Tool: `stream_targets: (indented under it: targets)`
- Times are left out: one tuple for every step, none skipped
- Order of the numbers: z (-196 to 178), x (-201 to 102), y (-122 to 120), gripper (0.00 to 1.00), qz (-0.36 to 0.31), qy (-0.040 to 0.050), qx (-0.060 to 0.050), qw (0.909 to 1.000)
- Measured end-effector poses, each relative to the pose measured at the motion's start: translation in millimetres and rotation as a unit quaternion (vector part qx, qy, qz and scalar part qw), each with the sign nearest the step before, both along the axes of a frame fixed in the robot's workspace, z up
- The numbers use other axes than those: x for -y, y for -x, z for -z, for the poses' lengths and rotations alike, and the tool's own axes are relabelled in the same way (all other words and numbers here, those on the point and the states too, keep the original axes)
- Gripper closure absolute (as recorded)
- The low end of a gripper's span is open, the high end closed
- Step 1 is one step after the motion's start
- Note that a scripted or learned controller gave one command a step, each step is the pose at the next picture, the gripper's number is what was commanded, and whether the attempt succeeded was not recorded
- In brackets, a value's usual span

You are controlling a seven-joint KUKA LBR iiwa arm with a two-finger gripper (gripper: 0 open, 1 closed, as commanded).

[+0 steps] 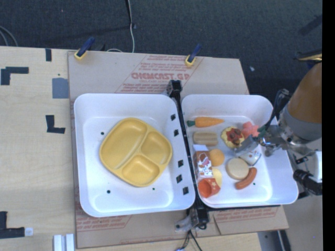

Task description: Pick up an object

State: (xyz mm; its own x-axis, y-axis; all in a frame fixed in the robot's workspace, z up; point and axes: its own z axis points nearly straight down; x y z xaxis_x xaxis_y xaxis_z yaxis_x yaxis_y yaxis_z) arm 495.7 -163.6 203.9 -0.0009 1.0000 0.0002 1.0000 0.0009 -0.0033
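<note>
The right bin (261, 104) holds several toy foods: an orange carrot (209, 122), a tan bread roll (205, 138), a yellow and red piece (233, 136), a pink piece (250, 128), a round cream bun (237, 168), a brown sausage (246, 178), a small orange ball (216, 157), a red and white packet (203, 164) and a red tomato piece (208, 188). My gripper (251, 153) comes in from the right and hangs low over the bin, between the yellow and red piece and the cream bun. I see nothing held between its fingers.
The left bin (84, 140) holds a yellow divided plate (136, 151). Both bins sit on a cardboard sheet (157, 75) fixed by two clamps at its far edge. A black divider (180, 150) runs between the bins. The arm's orange band (309, 95) is at the right edge.
</note>
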Motion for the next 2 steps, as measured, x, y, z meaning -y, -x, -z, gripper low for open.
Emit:
stream_targets:
  targets:
    - [99.8,-53.6,-33.8,0.00,0.001,0.0003,0.001,1.0000]
    - [93.4,-55.3,-33.4,1.00,0.000,-0.0009,-0.001,1.0000]
